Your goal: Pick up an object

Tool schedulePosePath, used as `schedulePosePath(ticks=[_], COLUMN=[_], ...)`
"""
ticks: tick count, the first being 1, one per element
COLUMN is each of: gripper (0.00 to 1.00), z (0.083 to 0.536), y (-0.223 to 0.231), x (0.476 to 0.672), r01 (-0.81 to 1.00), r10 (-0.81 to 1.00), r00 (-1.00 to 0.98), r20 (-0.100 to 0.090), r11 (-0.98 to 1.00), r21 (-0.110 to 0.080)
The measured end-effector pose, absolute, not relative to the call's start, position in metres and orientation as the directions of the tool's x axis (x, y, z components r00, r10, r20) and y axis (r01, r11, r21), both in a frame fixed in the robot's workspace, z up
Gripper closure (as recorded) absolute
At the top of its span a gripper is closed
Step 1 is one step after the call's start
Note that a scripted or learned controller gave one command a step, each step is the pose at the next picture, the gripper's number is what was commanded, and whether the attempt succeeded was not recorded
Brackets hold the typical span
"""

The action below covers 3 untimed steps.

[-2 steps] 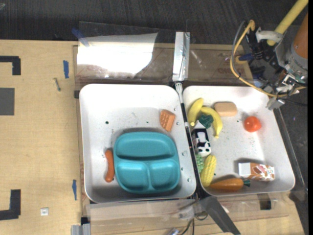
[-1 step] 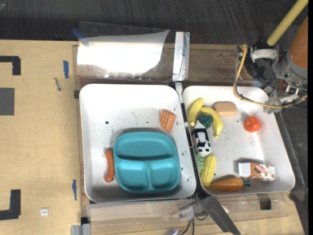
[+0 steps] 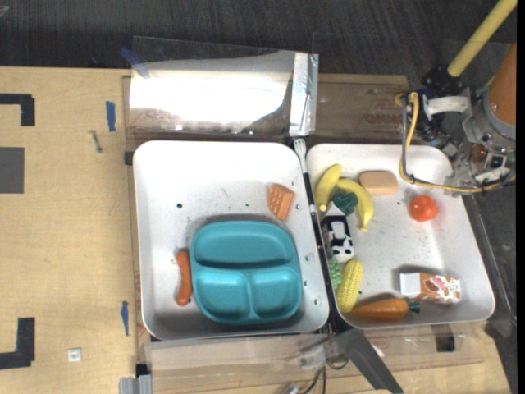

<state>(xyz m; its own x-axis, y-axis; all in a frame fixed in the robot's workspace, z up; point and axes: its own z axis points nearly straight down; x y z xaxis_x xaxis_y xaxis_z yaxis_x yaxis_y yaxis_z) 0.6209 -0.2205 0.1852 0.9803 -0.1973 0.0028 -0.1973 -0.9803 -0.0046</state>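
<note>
The right bin [image 3: 459,236] holds a pair of yellow bananas [image 3: 340,191], a tan bread piece [image 3: 377,181], a red tomato [image 3: 423,208], a black-and-white toy [image 3: 336,235], a corn cob [image 3: 350,281], a carrot [image 3: 381,308] and a small juice carton [image 3: 431,286]. My gripper [image 3: 482,161] hangs over the bin's far right corner, up and to the right of the tomato, with cables looped around it. Nothing is seen in its grasp.
In the left bin [image 3: 156,179] lie a teal divided tray [image 3: 246,271], an orange sausage [image 3: 184,277] and an orange wedge [image 3: 280,200]. A shiny foil-like panel [image 3: 213,97] stands behind that bin. A yellow rod [image 3: 488,27] slants at the top right.
</note>
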Motion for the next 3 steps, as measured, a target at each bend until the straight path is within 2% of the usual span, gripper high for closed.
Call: schedulePosePath(ticks=[1,2,3], gripper=[1.0,1.0,1.0], z=[0.293,0.3,0.276], y=[-0.221,-0.216,-0.224], x=[0.641,0.642,0.569], r01=[-0.291,-0.287,-0.21], r10=[-0.291,-0.287,-0.21], r00=[0.957,0.958,0.978], r20=[0.009,0.007,-0.001], r11=[-0.957,-0.958,-0.978], r21=[-0.005,-0.012,-0.003])
